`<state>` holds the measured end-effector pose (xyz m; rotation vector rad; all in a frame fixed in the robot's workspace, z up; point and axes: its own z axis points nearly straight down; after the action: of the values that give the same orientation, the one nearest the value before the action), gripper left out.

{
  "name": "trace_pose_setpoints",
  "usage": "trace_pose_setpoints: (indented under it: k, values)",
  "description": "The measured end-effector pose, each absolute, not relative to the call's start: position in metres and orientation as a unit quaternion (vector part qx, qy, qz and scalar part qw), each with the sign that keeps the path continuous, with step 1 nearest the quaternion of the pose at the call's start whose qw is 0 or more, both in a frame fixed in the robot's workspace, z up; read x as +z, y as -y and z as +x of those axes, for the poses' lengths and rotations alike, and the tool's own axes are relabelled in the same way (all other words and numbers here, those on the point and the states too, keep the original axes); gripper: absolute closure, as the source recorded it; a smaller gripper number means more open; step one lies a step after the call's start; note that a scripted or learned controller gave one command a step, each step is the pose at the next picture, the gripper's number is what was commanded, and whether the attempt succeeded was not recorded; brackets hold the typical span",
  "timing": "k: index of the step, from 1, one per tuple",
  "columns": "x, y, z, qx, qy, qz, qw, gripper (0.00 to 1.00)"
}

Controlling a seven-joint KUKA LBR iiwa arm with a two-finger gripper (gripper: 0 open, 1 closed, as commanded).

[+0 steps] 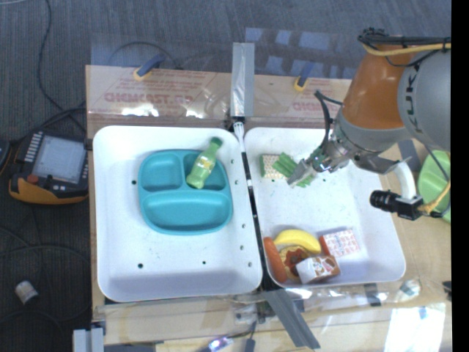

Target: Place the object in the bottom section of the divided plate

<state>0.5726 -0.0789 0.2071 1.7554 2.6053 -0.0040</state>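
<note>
Currently the gripper [302,174] sits low in the right bin [366,218], beside a green-white block [277,166]; jaw state cannot be told. On the plate [185,196] in the left bin [117,218], a bottle [204,164] lies across the upper sections, bottom section bare.

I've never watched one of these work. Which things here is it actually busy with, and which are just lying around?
Job: gripper, green-and-white block beside it, teal divided plate.

Lying about: green bottle resting on the plate's upper sections, banana, small cartons.
</note>
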Motion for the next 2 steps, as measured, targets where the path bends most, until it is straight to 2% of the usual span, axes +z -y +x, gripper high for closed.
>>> trace_pose_setpoints:
  k: [1,2]
  values:
    - [0.228,0.037,0.584,-0.0016,-0.770,0.638,-0.001,1.00]
    - [0.202,-0.052,0.595,-0.0019,-0.780,0.626,-0.001,1.00]
